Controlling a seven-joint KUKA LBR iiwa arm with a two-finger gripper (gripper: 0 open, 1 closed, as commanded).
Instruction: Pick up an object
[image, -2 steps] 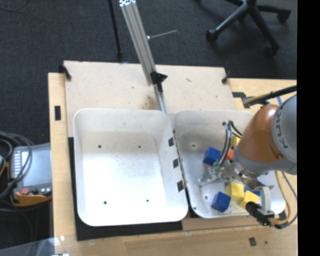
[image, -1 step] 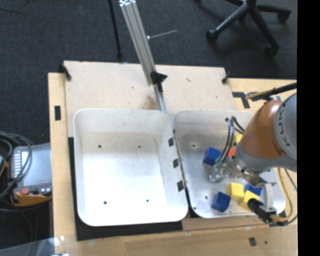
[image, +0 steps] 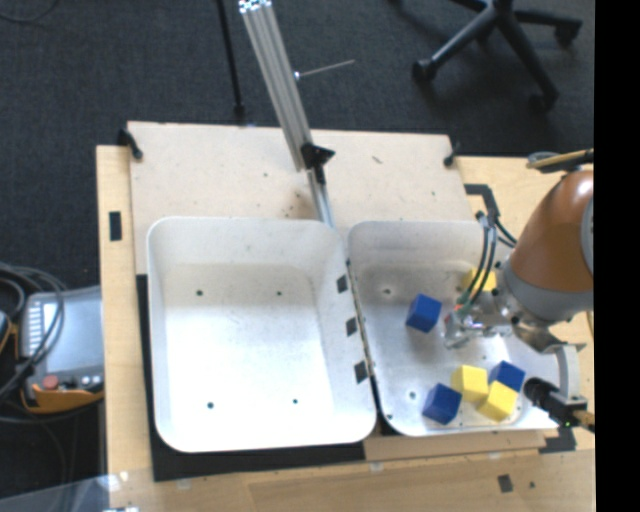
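Note:
The right bin (image: 400, 250) holds several cubes. A blue cube (image: 423, 313) lies near its middle. Close to the front wall sit another blue cube (image: 441, 402), a yellow cube (image: 469, 380), a second yellow cube (image: 499, 400) and a third blue cube (image: 509, 375) behind it. A yellow piece (image: 478, 279) shows partly behind the arm's cables. My gripper (image: 460, 327) hangs low over the right bin, just right of the middle blue cube and above the front cluster. Nothing shows between its fingers.
The left bin (image: 165, 300) lies beside the right one. A slanted metal rail (image: 285, 100) rises from the bench behind the bins. The arm's orange-banded wrist (image: 555, 240) covers the right bin's far right side. A grey device (image: 50, 340) sits off the bench's left edge.

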